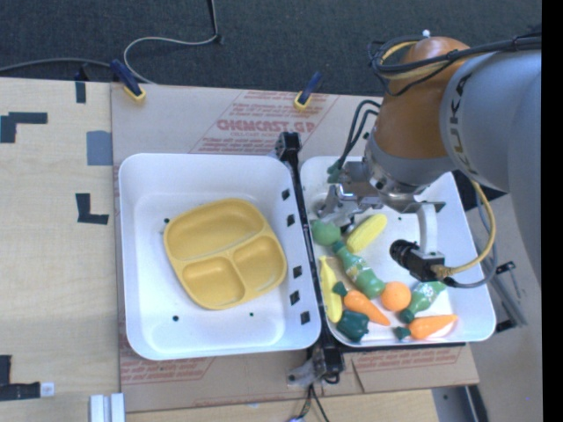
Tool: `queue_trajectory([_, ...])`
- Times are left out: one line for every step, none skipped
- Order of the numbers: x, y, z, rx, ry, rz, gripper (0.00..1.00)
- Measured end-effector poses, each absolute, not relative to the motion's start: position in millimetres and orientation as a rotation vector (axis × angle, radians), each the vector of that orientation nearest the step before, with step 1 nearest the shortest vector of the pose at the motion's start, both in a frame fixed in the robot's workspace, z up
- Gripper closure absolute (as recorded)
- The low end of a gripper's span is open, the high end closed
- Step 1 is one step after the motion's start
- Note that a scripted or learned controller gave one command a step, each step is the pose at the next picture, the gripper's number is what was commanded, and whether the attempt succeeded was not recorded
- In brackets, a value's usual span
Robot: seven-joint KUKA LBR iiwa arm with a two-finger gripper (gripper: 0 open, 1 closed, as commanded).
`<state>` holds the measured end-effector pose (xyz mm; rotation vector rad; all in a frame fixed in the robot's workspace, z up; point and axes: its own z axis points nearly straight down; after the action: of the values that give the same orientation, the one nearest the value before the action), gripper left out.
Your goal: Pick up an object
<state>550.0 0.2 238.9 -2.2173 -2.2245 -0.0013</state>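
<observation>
The right bin point(466, 236) holds a heap of toy food: a green round piece point(325, 232), a yellow corn cob point(367, 230), a green bottle-shaped piece point(361, 272), a yellow banana point(329, 285), an orange ball point(396, 296), two carrots point(366, 307) point(431, 326) and a dark green piece point(353, 327). My gripper point(339, 204) hangs low over the bin's left part, just above the green round piece and beside the corn cob. The wrist hides its tips, and nothing shows held in it.
A yellow divided plate point(226, 251) lies in the left bin point(141, 192). A black divider point(297, 227) runs between the bins. A black cylinder point(408, 255) on the arm hangs over the right bin. Cables cross the dark floor behind.
</observation>
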Motion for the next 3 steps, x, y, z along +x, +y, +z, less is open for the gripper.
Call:
queue_trajectory([549.7,-0.7,238.6,-2.219,-2.223,0.001,0.00])
queue_trajectory([583.0,-95.7,212.5,-2.222,-2.221,0.004,0.00])
queue_trajectory([616.2,-108.6,148.1,-2.220,-2.221,0.005,0.00])
